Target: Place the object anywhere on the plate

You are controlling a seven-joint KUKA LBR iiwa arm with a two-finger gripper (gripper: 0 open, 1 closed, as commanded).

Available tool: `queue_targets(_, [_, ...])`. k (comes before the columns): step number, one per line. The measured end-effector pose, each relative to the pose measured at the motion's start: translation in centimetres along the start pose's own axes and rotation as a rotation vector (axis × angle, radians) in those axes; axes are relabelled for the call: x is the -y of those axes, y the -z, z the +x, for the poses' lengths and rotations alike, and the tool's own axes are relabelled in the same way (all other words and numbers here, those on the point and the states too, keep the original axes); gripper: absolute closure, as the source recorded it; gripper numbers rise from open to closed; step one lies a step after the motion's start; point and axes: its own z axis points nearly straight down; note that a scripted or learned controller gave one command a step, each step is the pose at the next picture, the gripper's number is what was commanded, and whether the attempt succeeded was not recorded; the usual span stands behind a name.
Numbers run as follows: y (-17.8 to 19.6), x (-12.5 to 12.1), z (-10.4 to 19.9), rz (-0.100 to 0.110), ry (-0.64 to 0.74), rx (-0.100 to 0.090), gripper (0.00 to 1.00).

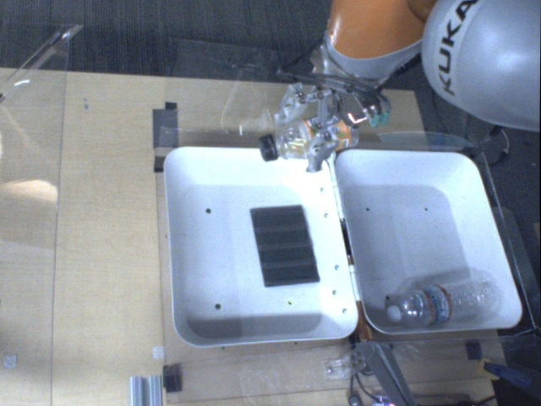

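While the arm (380, 15) is seen at one o'clock, the right bin (397, 201) and left bin (203, 252) are set side by side, the dark ridged plate (285, 245) lying flat mid-left bin. The clear plastic bottle (444, 301) is found on its side at five o'clock in the right bin, well apart from the plate; it is judged light, thin-walled, slippery and apt to roll, so it is best taken across its mid-body. The gripper (314, 138) is held at twelve o'clock over the bins' seam; whether it is spread or closed cannot be told.
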Motion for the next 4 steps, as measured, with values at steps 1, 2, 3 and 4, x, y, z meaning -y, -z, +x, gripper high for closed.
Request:
queue_targets(1, [1.3,-0.1,-0.2,-0.001,-0.002,0.010,1.00])
queue_targets(2, [-2.1,7.6,3.5,0.001,0.201,-0.002,1.00])
queue_targets(3, [-0.8,7.4,3.2,0.001,0.200,0.009,1.00])
queue_targets(4, [0.5,7.3,2.9,0.002,0.198,0.020,1.00])
